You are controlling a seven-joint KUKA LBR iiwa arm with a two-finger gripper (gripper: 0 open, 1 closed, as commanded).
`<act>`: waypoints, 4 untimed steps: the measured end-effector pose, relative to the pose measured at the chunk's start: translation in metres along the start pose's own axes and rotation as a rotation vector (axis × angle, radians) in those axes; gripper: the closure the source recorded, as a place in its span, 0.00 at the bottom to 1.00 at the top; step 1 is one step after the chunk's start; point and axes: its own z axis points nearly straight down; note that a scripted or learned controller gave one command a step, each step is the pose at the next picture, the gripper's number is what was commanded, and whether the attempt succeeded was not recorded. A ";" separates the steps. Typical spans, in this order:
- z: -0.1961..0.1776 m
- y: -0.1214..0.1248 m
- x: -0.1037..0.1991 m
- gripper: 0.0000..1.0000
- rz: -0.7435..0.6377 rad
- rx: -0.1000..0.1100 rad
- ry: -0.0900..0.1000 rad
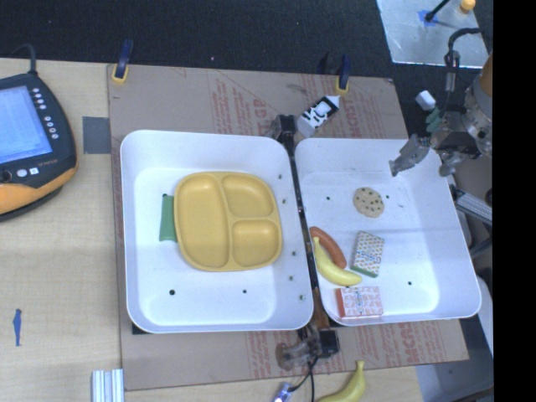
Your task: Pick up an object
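Worktop (59,291) carries a cardboard sheet (209,99) with two white bins side by side. Left bin (142,300): yellow divided plate (226,220) in the middle, a green item (167,219) poking out from under its left edge. Right bin (435,300): banana (332,265) lying along the left wall, sausage (328,243) touching it on the upper side, patterned box (368,253) just right of the banana, red-and-white box (359,301) at the near edge, cookie (368,201) alone nearer the middle. Hand (429,153) sits over the right bin's upper right corner, well apart from the cookie and everything else; fingers spread open, nothing between them. Teach pendant (29,141) at the left of the worktop. Second banana (347,385) lies outside the bins on the near side, below the right bin.
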 end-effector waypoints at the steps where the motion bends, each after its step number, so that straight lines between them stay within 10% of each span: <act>1: 0.124 0.014 0.015 0.00 -0.002 0.003 0.000; 2: 0.192 0.059 -0.015 0.00 -0.002 0.003 -0.001; 3: 0.179 0.061 -0.016 1.00 -0.005 -0.001 -0.003; 4: 0.179 0.061 -0.016 0.00 -0.005 -0.001 -0.003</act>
